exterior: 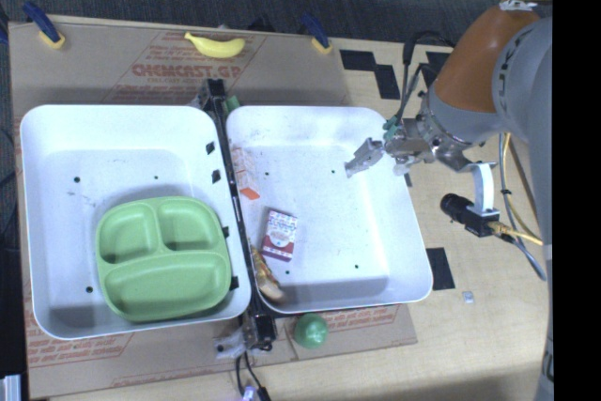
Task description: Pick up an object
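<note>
White plastic, two shallow bins butted side by side on a cardboard sheet, presumably so that things can be lifted from one and dropped in the other. Right bin (404,244) taken as landmark. Lying flat near its left wall, a small red and white packet (280,234), the likeliest thing to pick; just below it, wedged against the same wall at the lower left corner, a pale tan item (266,279), too small to name. Across that left wall, in the left bin (38,202), a green divided tray (165,256), resting level. Beyond the landmark's far rim, on the cardboard, a yellow banana (216,44); just outside its near rim, a green ball (311,330). Over the landmark's upper right part, above bare floor, gripper (362,159) hanging low with nothing between its fingers; open or closed, cannot tell. Grey arm (488,80) reaching in over the right rim, wrist bent leftward, tool pointing toward the bin's middle. Packet well apart from the gripper, toward the lower left; nothing grasped yet.
</note>
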Controlling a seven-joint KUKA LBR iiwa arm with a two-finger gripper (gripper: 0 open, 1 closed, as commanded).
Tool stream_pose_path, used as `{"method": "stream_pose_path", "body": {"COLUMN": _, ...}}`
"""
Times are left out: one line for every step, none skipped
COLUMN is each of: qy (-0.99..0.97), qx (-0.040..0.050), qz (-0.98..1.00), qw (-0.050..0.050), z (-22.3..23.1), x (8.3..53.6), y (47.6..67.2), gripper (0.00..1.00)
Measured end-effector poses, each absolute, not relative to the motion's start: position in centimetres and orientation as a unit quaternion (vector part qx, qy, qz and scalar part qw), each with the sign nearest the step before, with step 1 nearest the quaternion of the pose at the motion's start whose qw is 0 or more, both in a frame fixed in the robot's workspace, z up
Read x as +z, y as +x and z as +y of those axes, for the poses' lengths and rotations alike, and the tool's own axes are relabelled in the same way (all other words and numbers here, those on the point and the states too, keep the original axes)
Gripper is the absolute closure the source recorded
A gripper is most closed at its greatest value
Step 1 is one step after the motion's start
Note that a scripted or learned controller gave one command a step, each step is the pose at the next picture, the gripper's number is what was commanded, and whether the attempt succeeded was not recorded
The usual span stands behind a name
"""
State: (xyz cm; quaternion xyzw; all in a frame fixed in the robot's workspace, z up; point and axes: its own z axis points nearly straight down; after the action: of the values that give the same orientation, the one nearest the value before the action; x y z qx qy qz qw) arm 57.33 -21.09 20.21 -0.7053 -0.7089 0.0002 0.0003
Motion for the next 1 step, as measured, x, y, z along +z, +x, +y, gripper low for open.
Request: {"method": "stream_pose_path", "body": {"qy": -0.706, "qx": 0.0005, "qz": -0.708, "qw": 0.001, "z": -21.17, "x": 23.05, "y": 47.62, "gripper": 0.0}}
